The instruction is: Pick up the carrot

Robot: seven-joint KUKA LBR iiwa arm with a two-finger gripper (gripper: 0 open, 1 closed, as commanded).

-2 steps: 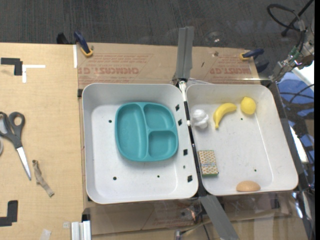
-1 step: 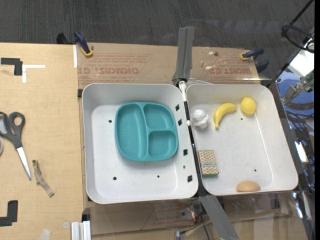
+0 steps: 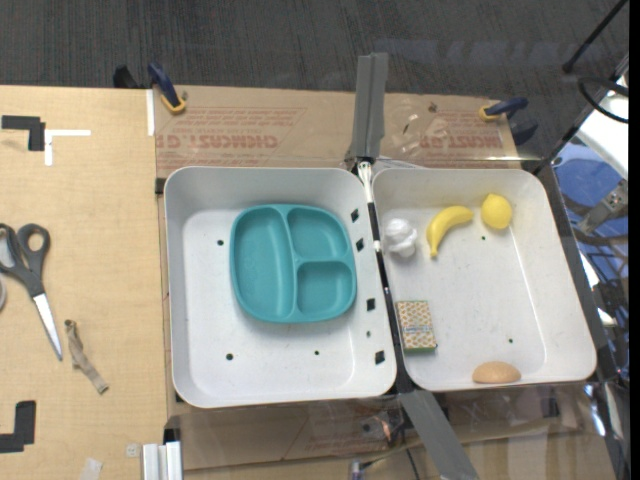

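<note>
Banana (image 3: 447,226) lies beside what seems a lemon (image 3: 496,211).

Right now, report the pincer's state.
Pincer: cannot be told.
The banana and lemon lie loose in the right bin.

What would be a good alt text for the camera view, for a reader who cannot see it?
Two shallow white bins sit side by side: the left bin holds a teal divided plate, the right bin a banana, a lemon, a small white object, a sponge and a tan rounded item. Scissors lie on the bench at left.
</note>
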